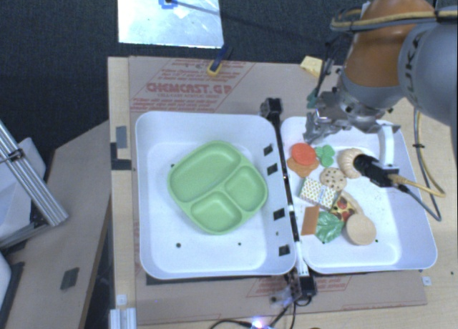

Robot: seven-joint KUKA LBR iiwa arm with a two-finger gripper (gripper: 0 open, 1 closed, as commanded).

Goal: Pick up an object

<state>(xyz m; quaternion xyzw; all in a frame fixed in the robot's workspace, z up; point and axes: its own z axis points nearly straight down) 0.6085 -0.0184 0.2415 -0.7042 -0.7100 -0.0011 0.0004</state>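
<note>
On the bench (79, 170), two shallow white bins are sitting side by side on a printed cardboard sheet (189, 86).

1. Left bin (152, 138): it is holding a single item.
2. Right bin (409, 250): it is holding a cluster of toy food, all gathered toward its left half.
3. Arm (386, 31): grey with an orange band, it is reaching in from the right above the far end of the right bin.
4. Green divided plate (217, 188): it is lying flat in the middle of the left bin, turned at a slant, showing three compartments.
5. Gripper (315, 129): it is hanging over the far left corner of the right bin, just beyond the orange-red disc. Whether it is open or closed cannot be told from this angle, and nothing is visibly in its hold.
6. Tan round disc (361, 230): it is lying at the near right of the cluster.
7. Orange-red disc (303, 154): it is lying at the far left of the cluster.
8. Pale bread-like round (348, 159): it is lying to the right of the orange-red disc.
9. Green leafy piece (329, 226): it is touching the tan round disc's left side.
10. Checkered cracker (315, 192): it is lying in the cluster's middle.
11. Speckled cookie (333, 177): it is lying just beyond the cracker.
12. Wedge (344, 207): possibly a pizza slice, it is lying between the cracker and the tan disc.
13. Brown strip (310, 219): it is lying left of the leafy piece.
14. Small green piece (326, 154): it is sitting just beside the orange-red disc.
</note>
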